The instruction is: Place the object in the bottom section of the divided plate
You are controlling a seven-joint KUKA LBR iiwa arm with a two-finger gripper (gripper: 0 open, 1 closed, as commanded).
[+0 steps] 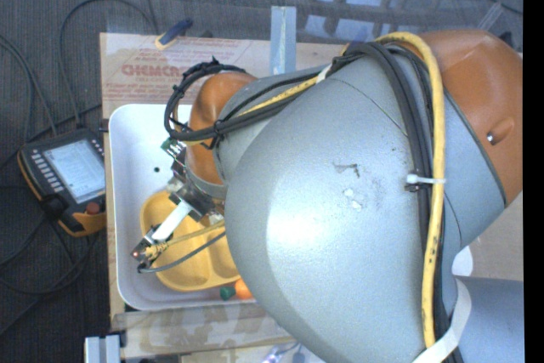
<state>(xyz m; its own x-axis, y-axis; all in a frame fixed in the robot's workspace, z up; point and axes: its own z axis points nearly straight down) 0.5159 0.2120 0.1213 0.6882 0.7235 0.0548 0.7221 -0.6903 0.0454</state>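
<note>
Most of the view is taken up by the grey arm (357, 200), whose orange band (476, 89) is seen at the far right. A bundle of black and yellow cables (425, 140) is run over its casing.

The left bin (136, 140) is seen past the arm's left side, set on a brown board printed with red letters (140, 68). A yellow plate (170, 272) is lain in the near part of this bin, and raised ridges are seen dividing it. The right part of the plate is hidden by the arm.

The gripper (139, 259) is held low over the left side of the plate, pointed near and left, with the wrist (212, 110) above it towards the far side. Whether the jaws are apart or together cannot be told, and nothing can be made out between them.

A small green object (226, 293) is seen at the near right edge of the plate, with an orange object (244, 290) just beside it on the right, partly covered by the arm. Whether they rest on the plate or on the bin floor cannot be told.

A pendant (66, 176) with a lit screen is lain on the dark floor left of the bin. A small blue item (174, 31) is lain at the board's far edge.
</note>
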